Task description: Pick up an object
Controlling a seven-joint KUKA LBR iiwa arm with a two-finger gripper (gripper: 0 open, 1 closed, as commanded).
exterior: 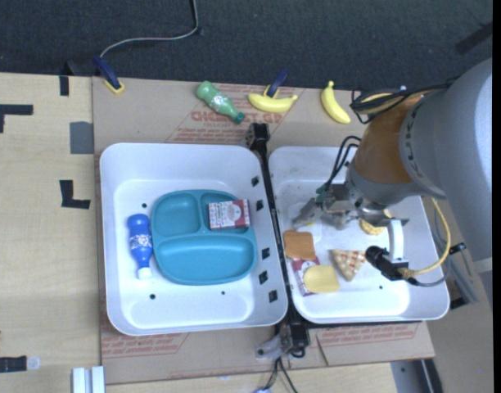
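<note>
In the near part of the right-hand shallow white bin [414, 301] we see a pale yellow rounded piece of toy food [321, 279] with a bit of red showing at its left edge. Just to its right lies a small triangular pizza-slice toy [348, 261], its point turned toward the near right and its long axis running on a diagonal. Just beyond the yellow piece sits an orange-brown square piece like toast [299, 244], lying flat, its sides roughly in line with the bin walls.

Over the middle of this bin hangs the hand [336, 211] of the grey arm with the orange band [414, 150], low above the bin floor, just beyond the toast and the pizza slice. We cannot tell how far the hand is open, and we see nothing held in it. A small yellowish item [372, 227] lies just to its right, partly hidden by the arm's fittings.

The left-hand white bin [119, 187] holds a teal plastic divided tray [197, 256] with a small red-and-white carton [227, 214] in its far right compartment. A blue bottle with a white cap [139, 245] lies just left of the tray, long axis near to far, cap toward us.

Farther back, on the cardboard sheet over the desk [38, 236], lie a green bottle [219, 101] and two yellow toy bananas [272, 101] [335, 105].
</note>
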